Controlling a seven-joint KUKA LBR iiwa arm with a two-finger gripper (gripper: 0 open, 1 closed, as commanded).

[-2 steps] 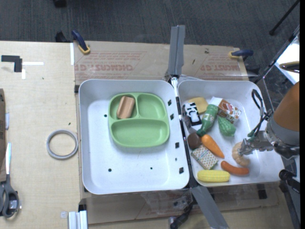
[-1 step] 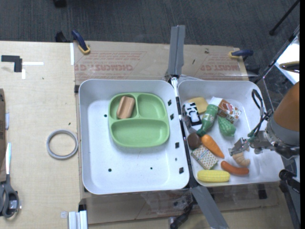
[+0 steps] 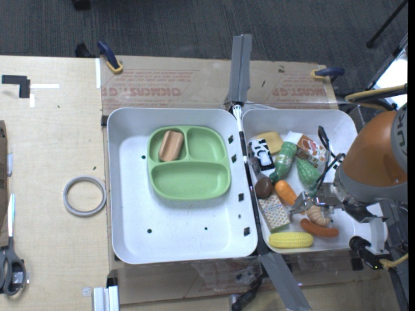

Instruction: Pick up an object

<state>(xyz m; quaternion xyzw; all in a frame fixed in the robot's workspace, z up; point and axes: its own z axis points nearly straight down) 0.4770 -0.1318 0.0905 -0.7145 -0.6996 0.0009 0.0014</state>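
The right bin point(image 3: 343, 123) holds several toy foods: a yellow corn cob point(image 3: 290, 240), a red sausage point(image 3: 320, 229), an orange carrot point(image 3: 285, 192), a brown ball point(image 3: 263, 187), a speckled cracker block point(image 3: 275, 212), a green bottle point(image 3: 283, 161) and a yellow wedge point(image 3: 272, 141). My gripper point(image 3: 310, 205) is low in this bin, right of the carrot and just above the sausage, over a small beige piece point(image 3: 316, 214). Nothing visibly hangs from it. The orange-banded arm point(image 3: 379, 154) covers the bin's right side.
The left bin point(image 3: 123, 225) carries a green divided plate point(image 3: 189, 164) with a tan roll point(image 3: 170, 145) in its upper left section. On the bench to the left lie a tape ring point(image 3: 85, 195) and scissors point(image 3: 13, 271). Clamps point(image 3: 110, 56) sit along the back.
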